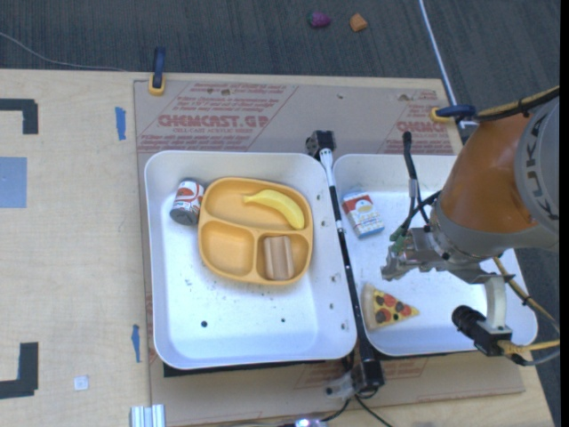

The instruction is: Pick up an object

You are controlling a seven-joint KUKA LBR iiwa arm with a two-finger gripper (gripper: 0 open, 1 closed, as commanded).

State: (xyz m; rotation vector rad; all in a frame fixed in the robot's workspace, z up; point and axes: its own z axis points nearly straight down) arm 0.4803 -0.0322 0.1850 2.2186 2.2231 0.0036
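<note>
Using the right bin (498,332) as landmark. Nearest the camera, at its front, the pizza slice toy (388,309) lies flat on the bin floor, tip toward the left wall. My gripper (402,258) hangs just above and behind that slice, over the bin's middle, arm (498,185) coming in from the right with the orange band above the wrist. Can't tell how the gripper is set, too small and cluttered with cables; nothing visibly between its tips. Further back in the same bin, a small red-and-white carton (362,213) lies near the left wall, apart from my gripper. Left of the right bin, touching along the shared edge, sits the left bin (240,336). In it a yellow divided plate (222,243) sits toward the back; a banana (278,205) in its rear compartment, a brown cylinder (278,257) in the front right compartment. A red-and-white can (186,201) lies on its side just left of the plate. Beyond both bins on the dark floor, a purple bit (318,20) and an orange bit (357,22), well apart from the table (71,238).
</note>
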